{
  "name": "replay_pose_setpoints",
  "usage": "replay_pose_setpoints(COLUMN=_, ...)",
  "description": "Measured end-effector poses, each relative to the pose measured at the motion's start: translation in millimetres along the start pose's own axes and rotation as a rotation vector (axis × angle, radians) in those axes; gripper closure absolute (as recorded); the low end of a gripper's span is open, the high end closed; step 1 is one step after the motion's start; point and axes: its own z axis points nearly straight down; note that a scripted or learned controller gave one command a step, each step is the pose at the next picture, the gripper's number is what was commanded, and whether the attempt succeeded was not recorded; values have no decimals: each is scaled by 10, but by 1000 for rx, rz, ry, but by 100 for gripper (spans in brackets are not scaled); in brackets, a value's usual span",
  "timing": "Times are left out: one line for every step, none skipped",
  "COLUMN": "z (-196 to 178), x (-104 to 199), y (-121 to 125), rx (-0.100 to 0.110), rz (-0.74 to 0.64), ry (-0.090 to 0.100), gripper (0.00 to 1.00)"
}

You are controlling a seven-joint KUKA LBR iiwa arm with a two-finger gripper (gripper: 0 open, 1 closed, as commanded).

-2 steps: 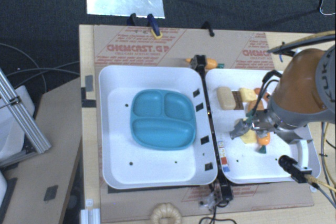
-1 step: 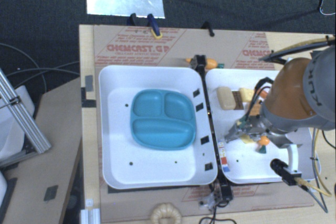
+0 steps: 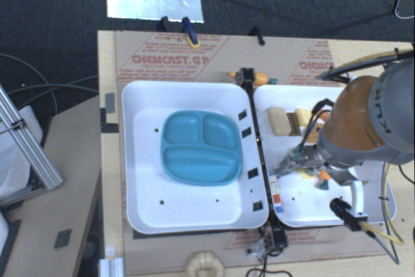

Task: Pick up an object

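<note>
Counter with two white bins: blue divided plate (image 3: 200, 147) in the left bin (image 3: 139, 159); tan block (image 3: 278, 120) in the right bin (image 3: 295, 214), just above the tool (image 3: 295, 162), grip state indiscernible.

One fixed camera above the bench (image 3: 214, 52) looks down at a slant on both bins (image 3: 139, 139).

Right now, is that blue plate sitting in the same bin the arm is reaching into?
No, the blue plate lies in the left bin, while the arm is over the right bin.
</note>
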Motion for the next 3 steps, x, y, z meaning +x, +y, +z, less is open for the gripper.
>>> replay_pose_setpoints(z=-115, x=-6, y=16, rx=-5, rz=0, ry=-1, gripper=100)
replay_pose_setpoints(z=-716, x=31, y=-36, rx=-3, rz=-3, ry=0, gripper=100)
replay_pose_setpoints(z=-1327, x=88, y=4, rx=-4, rz=-4, ry=0, gripper=100)
